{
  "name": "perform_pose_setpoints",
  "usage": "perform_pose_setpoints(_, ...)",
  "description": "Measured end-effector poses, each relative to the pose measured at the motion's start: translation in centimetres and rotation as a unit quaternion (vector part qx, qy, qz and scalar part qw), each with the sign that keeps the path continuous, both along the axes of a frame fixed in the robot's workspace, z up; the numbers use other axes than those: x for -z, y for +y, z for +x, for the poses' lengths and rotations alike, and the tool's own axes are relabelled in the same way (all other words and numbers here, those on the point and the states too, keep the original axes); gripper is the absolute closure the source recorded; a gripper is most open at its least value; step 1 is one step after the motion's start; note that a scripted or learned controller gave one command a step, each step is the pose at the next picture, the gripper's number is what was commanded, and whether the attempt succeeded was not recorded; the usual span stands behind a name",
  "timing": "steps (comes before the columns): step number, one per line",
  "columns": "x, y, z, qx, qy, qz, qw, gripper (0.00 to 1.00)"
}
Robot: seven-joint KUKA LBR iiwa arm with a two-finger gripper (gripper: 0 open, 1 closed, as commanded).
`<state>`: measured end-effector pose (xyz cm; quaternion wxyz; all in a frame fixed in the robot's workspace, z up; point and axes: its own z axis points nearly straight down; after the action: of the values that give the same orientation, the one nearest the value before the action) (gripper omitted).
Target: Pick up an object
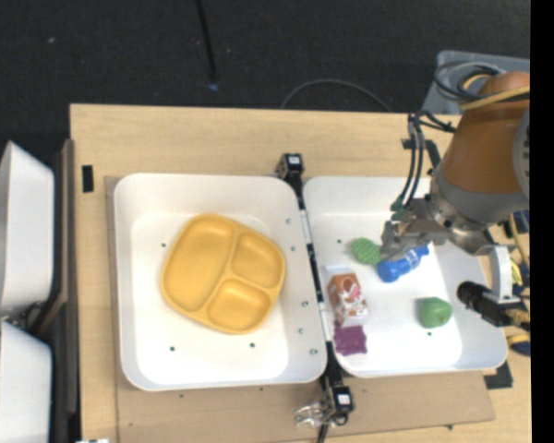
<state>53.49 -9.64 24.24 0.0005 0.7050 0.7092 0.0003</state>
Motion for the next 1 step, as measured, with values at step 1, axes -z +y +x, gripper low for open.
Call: perform_pose_setpoints(1,-1.04,5.2,0.66,-0.001,-0.001,0.0007,1.0,1.0)
